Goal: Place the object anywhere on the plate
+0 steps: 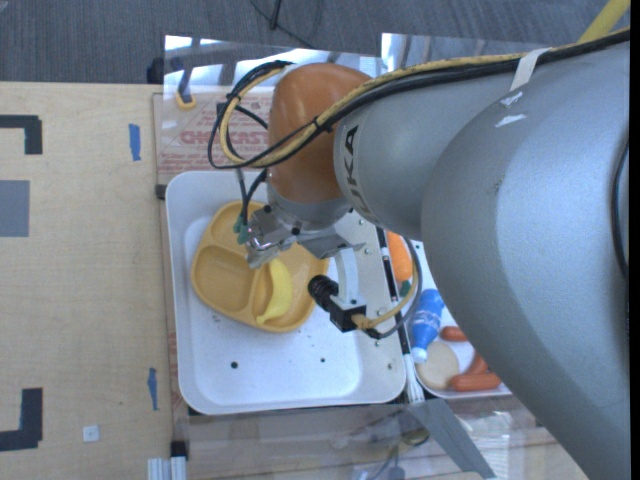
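A yellow divided plate (222,276) lies in the left white bin (290,378). On its right compartment rests a yellow banana-like object (277,290). My gripper (262,240) hangs directly over the plate, just above the upper end of that yellow object; the wrist and orange band (305,138) cover the plate's far side. I cannot make out whether anything is between the fingers.
The large grey arm covers most of the right bin. Along that bin's left side I see an orange item (400,258), a blue and white bottle (425,323), a pale round piece (438,366) and red sausage-like items (475,373). Cables loop above the wrist.
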### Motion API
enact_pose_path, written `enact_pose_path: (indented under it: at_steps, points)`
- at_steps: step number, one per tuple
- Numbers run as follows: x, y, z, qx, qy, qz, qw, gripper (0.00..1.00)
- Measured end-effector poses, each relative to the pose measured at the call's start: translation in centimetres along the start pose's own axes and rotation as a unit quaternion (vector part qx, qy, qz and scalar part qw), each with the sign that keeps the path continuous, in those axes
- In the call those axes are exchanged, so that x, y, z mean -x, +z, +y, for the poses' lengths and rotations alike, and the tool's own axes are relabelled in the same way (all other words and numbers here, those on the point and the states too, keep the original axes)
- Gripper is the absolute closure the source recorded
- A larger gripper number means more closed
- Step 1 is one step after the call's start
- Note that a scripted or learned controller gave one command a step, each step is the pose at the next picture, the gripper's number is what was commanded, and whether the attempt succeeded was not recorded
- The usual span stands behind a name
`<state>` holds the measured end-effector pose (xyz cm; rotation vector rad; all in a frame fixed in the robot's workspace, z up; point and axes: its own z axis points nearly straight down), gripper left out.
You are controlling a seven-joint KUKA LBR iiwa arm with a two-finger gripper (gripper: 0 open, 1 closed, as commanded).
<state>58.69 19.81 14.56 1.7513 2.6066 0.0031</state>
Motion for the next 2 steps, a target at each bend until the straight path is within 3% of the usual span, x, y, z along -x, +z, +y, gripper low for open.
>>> enact_pose_path:
  at_steps: [1,2]
  points:
    - [-3.3,4.7,-1.7,0.017,-0.065,0.001,0.9977,1.00]
    - [1.6,4.5,2.0,-0.010,-0.183,0.019,0.9828,1.00]
